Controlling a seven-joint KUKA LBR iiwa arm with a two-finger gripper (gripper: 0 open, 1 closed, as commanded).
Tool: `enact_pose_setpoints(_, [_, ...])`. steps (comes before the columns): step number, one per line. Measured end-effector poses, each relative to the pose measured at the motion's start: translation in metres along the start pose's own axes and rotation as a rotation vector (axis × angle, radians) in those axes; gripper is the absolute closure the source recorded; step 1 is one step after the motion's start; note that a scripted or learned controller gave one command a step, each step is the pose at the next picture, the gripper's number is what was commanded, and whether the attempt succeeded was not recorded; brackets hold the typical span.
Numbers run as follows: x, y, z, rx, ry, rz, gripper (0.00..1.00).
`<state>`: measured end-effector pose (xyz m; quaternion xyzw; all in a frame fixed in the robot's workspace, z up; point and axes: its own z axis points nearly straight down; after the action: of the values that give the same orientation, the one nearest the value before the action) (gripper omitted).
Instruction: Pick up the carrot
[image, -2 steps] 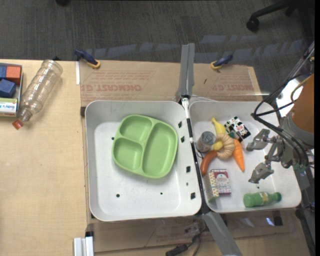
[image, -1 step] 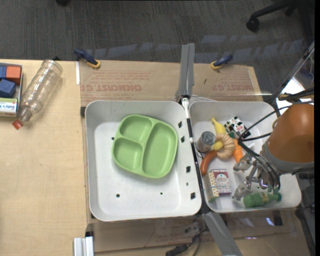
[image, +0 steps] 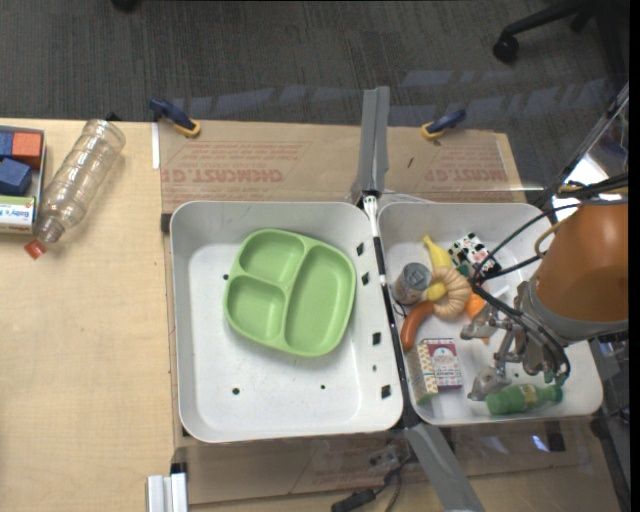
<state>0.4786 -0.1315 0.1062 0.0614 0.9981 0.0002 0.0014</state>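
At the near right, the gripper (image: 492, 352) hung over the right bin (image: 590, 398); whether its jaws were apart or together could not be told. Nothing showed as lifted, so the pick looked undone. One green bottle (image: 520, 399) lay nearest, then one small box (image: 441, 364), one carrot (image: 414, 323) beside the divider, one banana (image: 437, 257) farther. One green plate (image: 291, 291) sat in the left bin (image: 200, 330).

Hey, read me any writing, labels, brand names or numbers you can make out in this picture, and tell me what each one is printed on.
"CHEMCAST GP", red print seen upside down, on the brown sheet behind the left bin; my best reading.
Similar red print on the sheet behind the right bin: too faint to read.
Small carton in the right bin: print too small to read.
Box at the left edge: label too blurred to read.
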Motion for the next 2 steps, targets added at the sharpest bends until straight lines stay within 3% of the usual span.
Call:
enact_pose_setpoints(1, [-0.007,-0.042,-0.099,0.000,-0.001,-0.030,0.00])
enact_pose_setpoints(2, [0.003,0.021,0.004,-0.001,0.000,-0.161,0.00])
